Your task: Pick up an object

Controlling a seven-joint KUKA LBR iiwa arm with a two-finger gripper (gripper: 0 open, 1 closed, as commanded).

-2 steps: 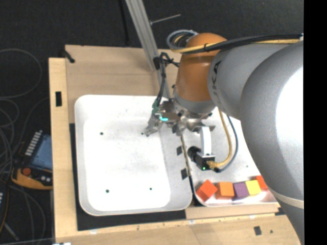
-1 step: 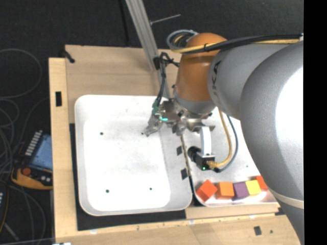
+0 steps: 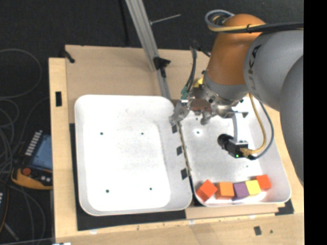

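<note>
Right bin (image 3: 273, 152), blocks (image 3: 235, 189) at near edge, gripper (image 3: 196, 117) well apart

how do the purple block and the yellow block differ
The purple block is darker in colour; the yellow block is bright. Purple sits left of yellow in the row, next to an orange block; yellow sits next to a red-orange block. Both look like similar-sized cubes along the right bin's near wall.
</note>
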